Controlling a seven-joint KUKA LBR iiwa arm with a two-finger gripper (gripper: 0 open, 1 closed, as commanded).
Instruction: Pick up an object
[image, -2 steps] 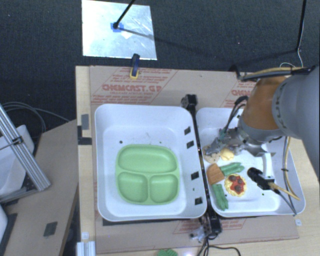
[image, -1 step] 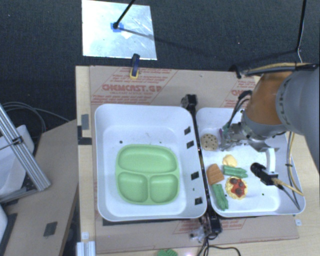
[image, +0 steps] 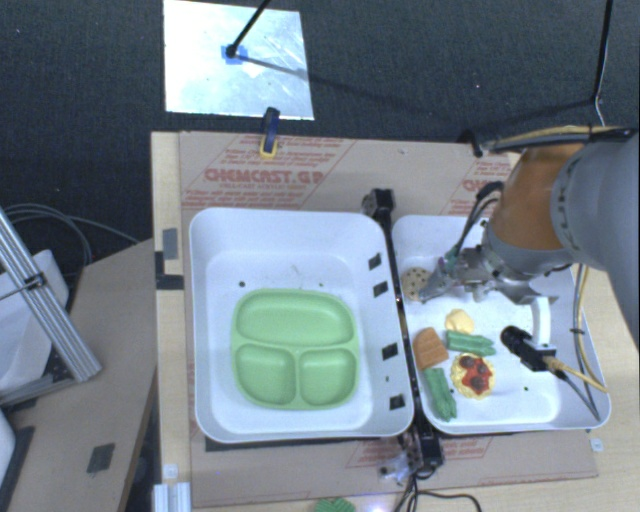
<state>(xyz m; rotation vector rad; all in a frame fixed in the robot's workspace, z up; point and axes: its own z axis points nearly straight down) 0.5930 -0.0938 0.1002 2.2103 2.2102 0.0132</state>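
My gripper (image: 447, 278) hangs low over the upper left part of the right bin (image: 560, 408), with the grey arm and its orange band reaching in from the right. A brown round cookie (image: 415, 275) lies just left of it. Below the gripper sit a small yellow piece (image: 459, 321), a green bean pod (image: 470, 342), an orange slab (image: 431, 348), a yellow and red pizza slice (image: 473, 375) and a dark green pod (image: 441, 392). I see nothing held in the gripper.
The left bin (image: 215, 240) holds a pale green divided plate (image: 295, 347). A black divider with clips (image: 385, 290) runs between the two bins. Both bins rest on a cardboard sheet (image: 270, 170).
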